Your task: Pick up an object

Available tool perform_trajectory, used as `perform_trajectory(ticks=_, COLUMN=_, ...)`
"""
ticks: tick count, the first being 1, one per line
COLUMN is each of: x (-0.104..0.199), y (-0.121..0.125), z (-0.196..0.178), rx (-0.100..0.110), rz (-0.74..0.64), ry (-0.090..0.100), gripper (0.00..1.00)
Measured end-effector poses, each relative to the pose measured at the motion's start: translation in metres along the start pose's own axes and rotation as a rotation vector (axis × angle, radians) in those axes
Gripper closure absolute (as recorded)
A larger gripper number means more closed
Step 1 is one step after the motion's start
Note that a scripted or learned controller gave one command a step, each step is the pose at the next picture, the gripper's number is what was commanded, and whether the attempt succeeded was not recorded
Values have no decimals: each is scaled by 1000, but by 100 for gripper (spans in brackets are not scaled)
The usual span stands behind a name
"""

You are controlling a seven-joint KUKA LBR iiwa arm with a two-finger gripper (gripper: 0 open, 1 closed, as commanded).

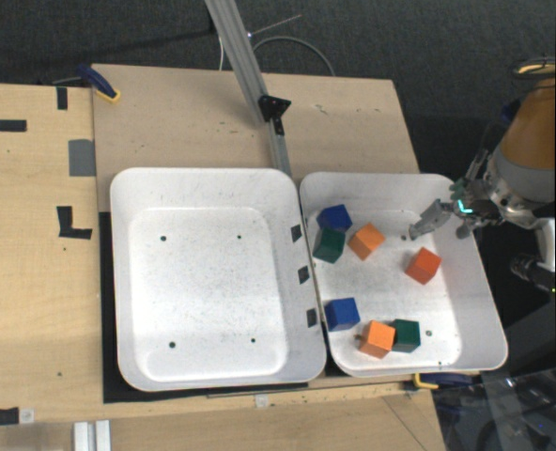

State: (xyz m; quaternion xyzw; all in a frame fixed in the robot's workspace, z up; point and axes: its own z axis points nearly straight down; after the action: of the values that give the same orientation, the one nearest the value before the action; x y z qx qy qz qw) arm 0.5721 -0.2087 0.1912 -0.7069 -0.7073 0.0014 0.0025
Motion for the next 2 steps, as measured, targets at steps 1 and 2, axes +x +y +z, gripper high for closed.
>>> perform_trajectory(ticks=1, x=0, y=1, z=-3, rx=-4, rz=-2, ry=-2, gripper=0)
perform_trajectory(ticks=2, x=4, y=-8, z=56, rx=1, rz=-1, ry=0, gripper=0)
